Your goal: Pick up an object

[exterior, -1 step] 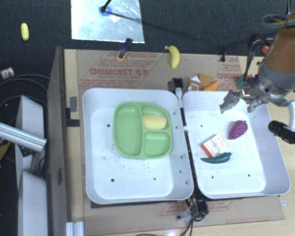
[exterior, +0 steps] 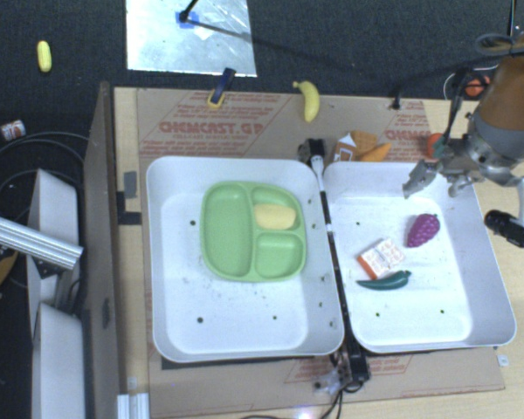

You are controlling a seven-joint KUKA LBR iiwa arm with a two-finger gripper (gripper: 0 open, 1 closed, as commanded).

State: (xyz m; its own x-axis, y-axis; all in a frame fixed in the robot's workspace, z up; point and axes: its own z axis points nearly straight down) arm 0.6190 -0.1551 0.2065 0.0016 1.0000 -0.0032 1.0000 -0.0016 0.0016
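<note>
Looking down through the camera view, you have the gripper [exterior: 437,178] hanging over the far edge of the right bin [exterior: 472,321], with its two fingers spread apart and nothing between them. The arm [exterior: 511,103] comes in from the right, orange above the wrist.

Your nearest candidate is the purple grapes [exterior: 423,230], lying on the bin floor just below the gripper in this view, toward the near side and a touch to the left of the wrist. Their long axis runs on a slant, upper right to lower left. Farther along the same line sit the small orange box [exterior: 382,257] and the green pepper [exterior: 385,279], which touch or nearly touch each other; the pepper lies almost level across the picture.

I judge the coming move turns on that offset: you need to bring the open fingers toward the near side until they straddle the grapes across their short width, then descend.

The left bin [exterior: 183,321] holds a green tray [exterior: 236,234] with a yellow piece [exterior: 275,216] in one compartment, well apart from the gripper.
</note>
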